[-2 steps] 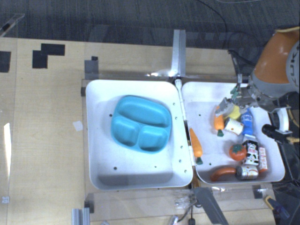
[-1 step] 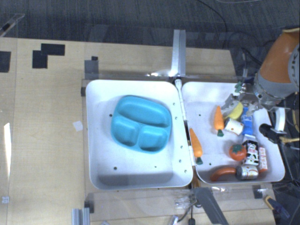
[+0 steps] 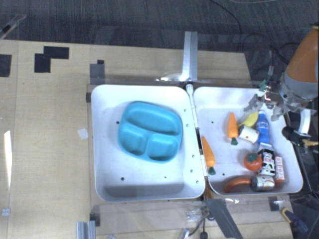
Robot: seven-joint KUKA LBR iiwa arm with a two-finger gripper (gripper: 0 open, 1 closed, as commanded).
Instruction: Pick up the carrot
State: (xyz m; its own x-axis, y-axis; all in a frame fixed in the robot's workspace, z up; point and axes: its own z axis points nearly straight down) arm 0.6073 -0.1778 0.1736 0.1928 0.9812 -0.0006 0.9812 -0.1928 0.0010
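Bench: pale wooden top with black patches at the far left; dark carpet beyond, crossed by a thin cable.
Bins: left bin holds a blue divided tray; right bin holds mixed toys.
Carrot: one carrot lies along the right bin's left wall; a second carrot lies mid-bin.
Arm: gripper hangs above the right bin's far right corner; whether it is released or clenched cannot be told.
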